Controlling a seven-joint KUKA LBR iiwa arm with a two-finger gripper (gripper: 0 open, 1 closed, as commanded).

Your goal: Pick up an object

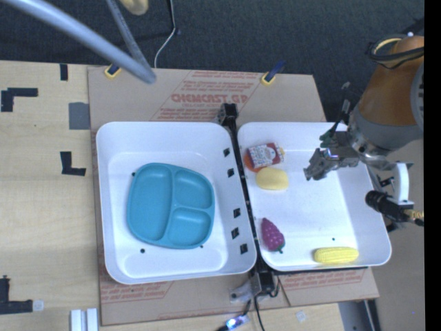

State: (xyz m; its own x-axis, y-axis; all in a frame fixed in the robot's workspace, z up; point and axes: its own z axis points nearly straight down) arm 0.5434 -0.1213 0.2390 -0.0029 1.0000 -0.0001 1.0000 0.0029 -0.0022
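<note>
Hovering near a smooth yellow lemon (272,179), the end effector (318,167), grip state impossible to tell.

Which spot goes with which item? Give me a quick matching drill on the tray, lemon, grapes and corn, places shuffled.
Things:
1. tray
2. lemon
3. grapes
4. corn

Places:
A. right bin, near front right corner
B. left bin
C. right bin, by the divider, toward the front
D. right bin, just below the red packet

Pairs: 1-B, 2-D, 3-C, 4-A
</note>
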